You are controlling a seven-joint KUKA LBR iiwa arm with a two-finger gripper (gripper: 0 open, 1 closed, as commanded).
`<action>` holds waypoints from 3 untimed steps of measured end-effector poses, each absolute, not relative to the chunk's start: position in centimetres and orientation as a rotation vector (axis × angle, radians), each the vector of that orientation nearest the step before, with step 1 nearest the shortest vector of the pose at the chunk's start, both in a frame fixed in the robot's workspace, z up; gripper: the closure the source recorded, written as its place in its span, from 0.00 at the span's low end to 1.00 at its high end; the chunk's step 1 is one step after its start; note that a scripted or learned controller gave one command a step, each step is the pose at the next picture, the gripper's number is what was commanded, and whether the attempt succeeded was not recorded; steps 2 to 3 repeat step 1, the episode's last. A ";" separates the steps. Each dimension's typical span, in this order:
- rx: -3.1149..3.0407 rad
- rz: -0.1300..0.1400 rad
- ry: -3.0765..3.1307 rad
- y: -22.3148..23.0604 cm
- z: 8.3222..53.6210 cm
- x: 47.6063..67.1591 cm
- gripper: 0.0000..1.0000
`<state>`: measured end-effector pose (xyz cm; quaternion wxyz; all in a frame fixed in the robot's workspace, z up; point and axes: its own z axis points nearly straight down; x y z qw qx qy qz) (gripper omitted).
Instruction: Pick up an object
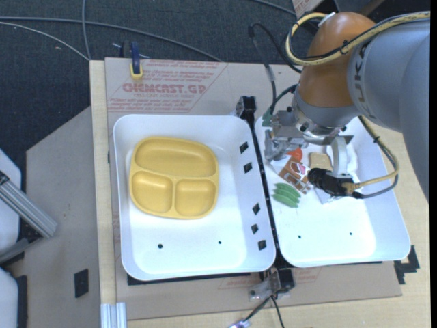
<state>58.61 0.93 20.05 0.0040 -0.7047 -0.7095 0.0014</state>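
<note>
Small objects: I see them in right bin [341,241], near its far left corner. Green pea pod [287,193] lies by divider, red-brown packet [295,172] just behind pod, tan block [319,160] right of packet. Gripper [300,145] hangs low over packet; can't tell its state. Yellow divided plate [175,177] sits in left bin [136,251], well apart from pod.

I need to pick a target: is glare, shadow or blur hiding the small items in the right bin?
Camera view: even lighting, mild sheen on the white bins, no blown-out glare; soft shadows under the arm. The green item and yellow tray read clearly; the cluster beneath the gripper is small and slightly soft, partly covered.
</note>
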 end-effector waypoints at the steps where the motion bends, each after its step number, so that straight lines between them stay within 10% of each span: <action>1: -2.207 0.006 -2.224 6.9 20.8 56.3 1.00; 3: -2.207 0.006 -2.224 6.9 20.8 56.3 1.00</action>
